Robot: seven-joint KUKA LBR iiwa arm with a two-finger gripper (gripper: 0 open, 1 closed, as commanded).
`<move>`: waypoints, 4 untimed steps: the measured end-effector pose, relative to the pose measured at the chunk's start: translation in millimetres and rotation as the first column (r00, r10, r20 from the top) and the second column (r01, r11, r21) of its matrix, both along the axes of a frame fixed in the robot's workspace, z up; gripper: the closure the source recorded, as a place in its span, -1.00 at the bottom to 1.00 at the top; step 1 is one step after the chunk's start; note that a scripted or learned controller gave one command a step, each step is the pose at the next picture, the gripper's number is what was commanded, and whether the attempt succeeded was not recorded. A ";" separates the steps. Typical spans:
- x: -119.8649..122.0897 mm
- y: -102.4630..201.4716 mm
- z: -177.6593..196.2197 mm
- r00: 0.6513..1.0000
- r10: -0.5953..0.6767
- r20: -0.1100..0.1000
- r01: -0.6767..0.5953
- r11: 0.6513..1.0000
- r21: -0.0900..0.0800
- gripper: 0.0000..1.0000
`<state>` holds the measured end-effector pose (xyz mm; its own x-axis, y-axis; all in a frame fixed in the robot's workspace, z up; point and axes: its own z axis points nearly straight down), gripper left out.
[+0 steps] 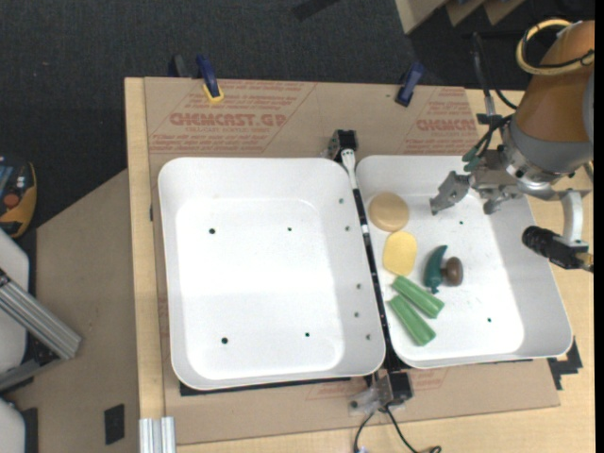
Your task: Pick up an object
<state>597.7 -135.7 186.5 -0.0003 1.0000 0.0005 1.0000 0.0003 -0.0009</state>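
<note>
Fingers [451,191] of the gripper [472,194] stand spread apart with nothing between them, hanging over the upper part of the right bin [528,338], above and to the right of the tan disc [388,211]. The grey arm [552,125] with its orange band comes in from the right above that bin.

Every loose thing lies in the right bin, gathered along its left side. The tan disc is the uppermost, close to the bin's left wall. Just below the disc, almost touching it, lies a yellow rounded piece [400,252]. Right of the yellow piece is a dark teal object [435,267], and touching its right side sits a small brown ball-like thing [454,271]. Below the yellow piece lie 2 green sticks [413,308], side by side and slanting down to the right, the upper one reaching toward the teal object.

Left of the right bin, sharing a black divider edge with it, sits the left bin [189,253], whose white floor shows 4 small dark dots. Both bins rest on a brown cardboard sheet [283,111] with red print, held at its far edge by 2 blue clamps [208,78], one above each bin
</note>
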 end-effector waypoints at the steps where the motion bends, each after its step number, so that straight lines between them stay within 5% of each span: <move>1: -60.6 15.6 -24.4 1.000 -0.002 -0.008 0.002 1.000 0.003 -1.00; 2: -123.1 8.3 -81.6 1.000 -0.004 -0.010 0.004 1.000 0.003 -1.00; 3: -118.3 8.5 -68.0 1.000 -0.002 0.003 0.002 1.000 -0.001 1.00; 4: -85.0 105.4 1.8 1.000 0.007 0.008 -0.007 1.000 0.000 1.00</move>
